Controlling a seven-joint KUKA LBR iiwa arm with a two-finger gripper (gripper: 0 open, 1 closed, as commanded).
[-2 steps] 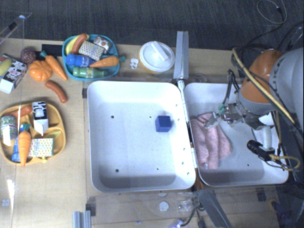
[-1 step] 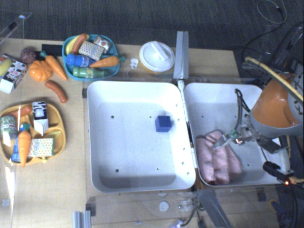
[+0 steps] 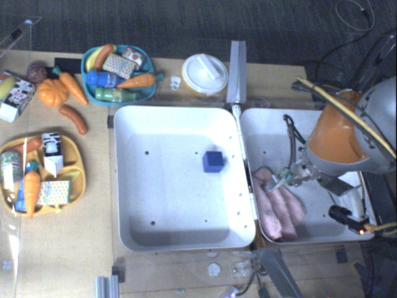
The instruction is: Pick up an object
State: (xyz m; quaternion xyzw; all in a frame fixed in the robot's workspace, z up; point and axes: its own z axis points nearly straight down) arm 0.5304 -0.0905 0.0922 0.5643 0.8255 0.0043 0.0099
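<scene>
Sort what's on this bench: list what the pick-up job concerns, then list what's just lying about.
Job:
- blue cube in the left bin
- pink soft thing in the right bin
- gripper, low over the pink thing

Lying about:
- blue bowl of toy food
- yellow tray of toy food
- white lidded tub
- loose toy pumpkin

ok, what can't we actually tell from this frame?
- Gripper: small and blurred above the pink object in the right bin; whether it is gripping or even touching can't be told.
- Pink object: soft outline, what it is stays unclear.
- Arm: covers part of the right bin floor.
- Blue block in the left bin: too small for detail.
</scene>
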